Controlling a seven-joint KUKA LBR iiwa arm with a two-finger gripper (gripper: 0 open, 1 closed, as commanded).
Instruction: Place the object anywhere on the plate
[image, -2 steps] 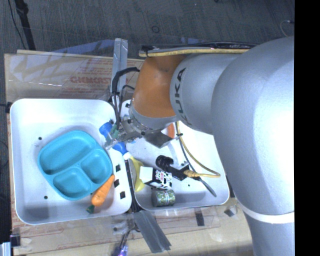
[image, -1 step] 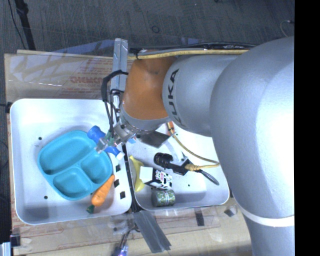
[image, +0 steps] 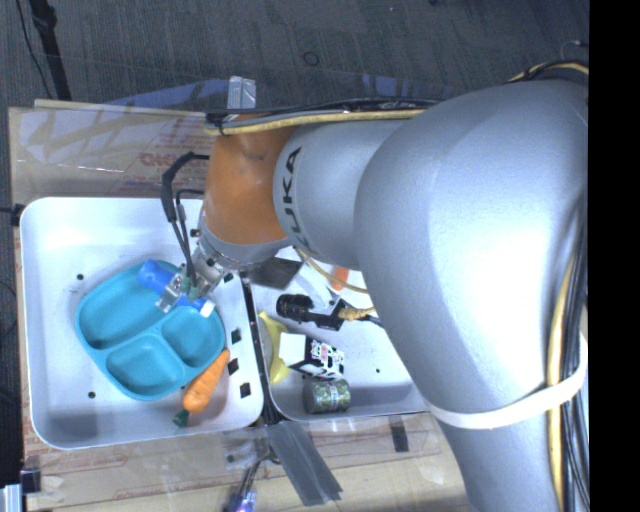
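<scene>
Floor: dark carpet (image: 150, 50) runs along the top, behind the bench.
Bench: pale wood (image: 100, 150) with faint reddish print near its upper edge, too washed out to read.
Arm: the grey body (image: 470, 250) fills the right half and hides most of the right bin and the bench behind it.
Orange band: it sits (image: 240, 195) above the wrist, over the divide between the 2 bins.
Writing: dark letters "UKA" (image: 290, 195) run down the grey casing beside the band, and the first letter is cut off by the curve.
Left bin: white and shallow (image: 50, 330), in full view but for its upper right corner under the wrist.
Right bin: only its lower left part (image: 385, 365) shows, and the rest is under the arm.
Plate: blue, with 3 compartments (image: 110, 320), tilted in the middle of the left bin.
Carrot: orange with a green end (image: 205, 383), on the bin floor just beside the plate's lower right edge, off the plate.
Can: a dull green one (image: 326, 397) on its side near the right bin's front wall, label unreadable.
Yellow piece: flat (image: 272, 350), against the right bin's left wall, shape hard to make out.
Black and white item: small (image: 325, 354), just above the can, pattern too blurred to read.
Blue object: it (image: 155, 272) lies at the plate's upper rim, over the top compartment, just beside the gripper.
Gripper: it (image: 190, 287) is low over the plate's upper right edge, and I cannot tell whether it is apart, together or clamped on the blue object.
</scene>
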